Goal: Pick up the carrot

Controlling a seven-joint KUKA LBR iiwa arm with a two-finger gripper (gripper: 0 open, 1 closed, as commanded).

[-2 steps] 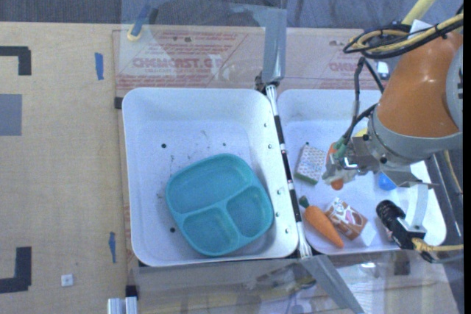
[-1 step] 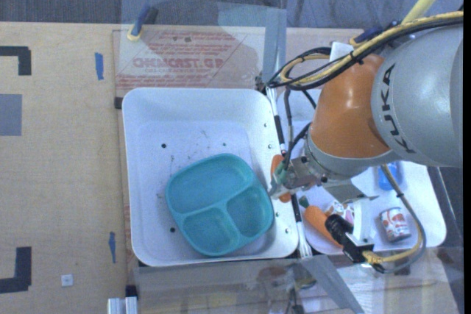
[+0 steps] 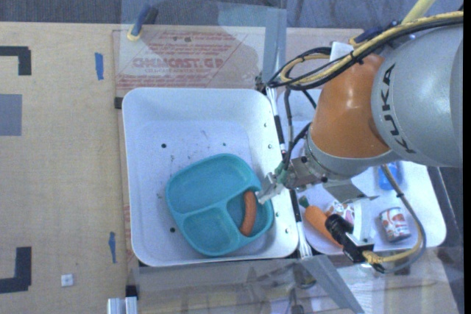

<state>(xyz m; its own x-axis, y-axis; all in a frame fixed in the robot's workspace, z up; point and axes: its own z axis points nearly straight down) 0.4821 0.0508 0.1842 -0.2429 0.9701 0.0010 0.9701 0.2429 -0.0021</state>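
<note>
The arm (image 3: pixel 397 106) enters from the right, and its grey body and orange band cover much of the right bin (image 3: pixel 434 232). The left bin (image 3: pixel 191 103) carries a teal divided tray (image 3: pixel 202 195) in its near right corner. The carrot (image 3: pixel 250 212) is taken to be the orange, elongated piece lying in the right compartment of that tray, long axis running near to far, close to the tray's right wall. A second orange piece (image 3: pixel 315 217) lies in the right bin, partly under the wrist, and may be the carrot instead; the view does not settle the identity. The gripper (image 3: pixel 267 189) sits at the right rim of the tray, just beside the far end of the carrot. Whether it is open or closed cannot be told, and nothing is seen held in it. Handling estimate: the carrot is probably light and stiff, with a smooth rounded surface that can roll or slip out of a two-point grip. Recommended hold: across the narrow width at mid-length, closing left to right, square to the long axis. Clearance is limited on the right side, where the compartment wall stands close. A grip at the end, where the piece rounds off, is likely to push it away.
</note>
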